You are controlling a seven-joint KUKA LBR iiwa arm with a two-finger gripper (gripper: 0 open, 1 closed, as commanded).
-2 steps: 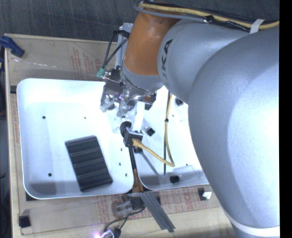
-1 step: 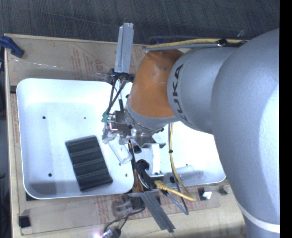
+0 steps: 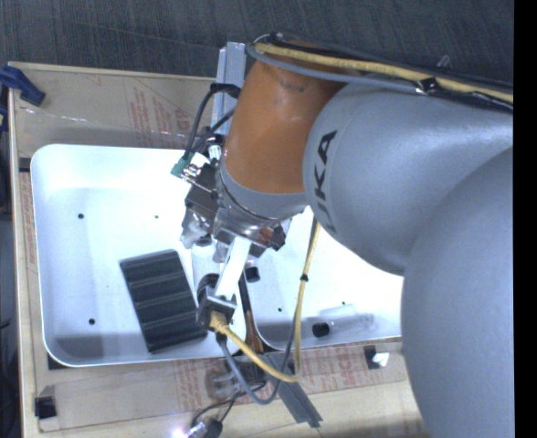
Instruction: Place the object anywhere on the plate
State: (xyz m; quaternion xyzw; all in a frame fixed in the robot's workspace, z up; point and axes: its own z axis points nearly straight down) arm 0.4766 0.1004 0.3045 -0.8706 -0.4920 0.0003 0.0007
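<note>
A black ribbed rectangular slab (image 3: 163, 299) lies flat in the left bin (image 3: 58, 245), near its front wall. A small clear tube with a black cap (image 3: 342, 322) lies in the right bin (image 3: 378, 331), close to its front edge. The gripper (image 3: 198, 229) hangs under the orange-banded wrist over the left bin's right side, just above and to the right of the slab. The wrist hides most of the gripper, and I see nothing held in it.
The big grey arm covers most of the right bin and the back right of the bench. A yellow cable (image 3: 259, 359) loops down past the front edge. Blue clamps (image 3: 17, 85) sit at the bench's far left corner.
</note>
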